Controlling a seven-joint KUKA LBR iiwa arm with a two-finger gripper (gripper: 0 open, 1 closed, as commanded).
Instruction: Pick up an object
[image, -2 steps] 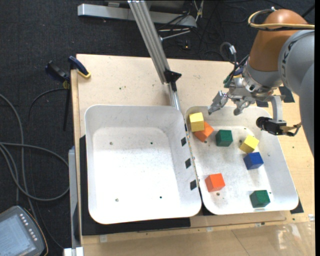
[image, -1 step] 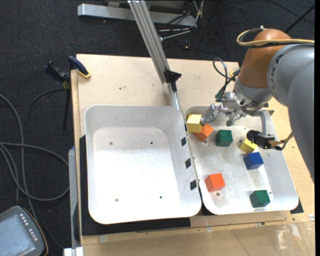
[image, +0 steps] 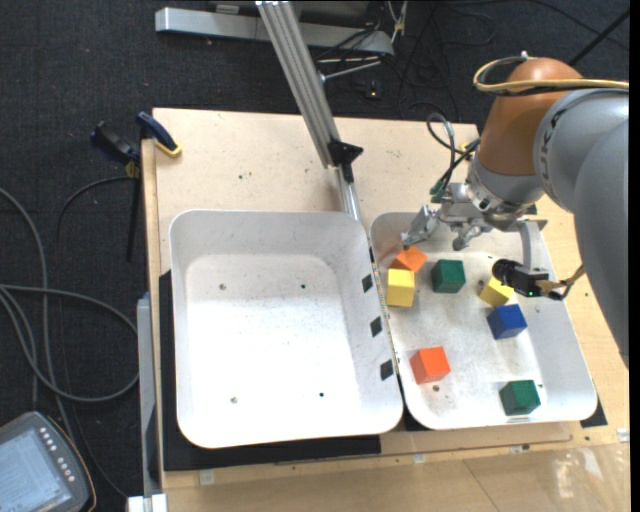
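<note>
nothing picked yet from what i see. the gripper (image: 437, 222) hangs over the far end of the right bin (image: 560, 400), just behind the orange block (image: 408, 261), fingers spread with nothing between them. that block sits untouched beside the yellow block (image: 400, 287)

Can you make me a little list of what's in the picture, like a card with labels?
left bin: no blocks in it
right bin: seven blocks
orange blocks: one by the left wall, one lower down
yellow blocks: one under that orange one, one near the blue
green blocks: one mid-bin, one at the near corner
blue block: right side
tool: over the bin's far end, holding nothing I can see
</note>
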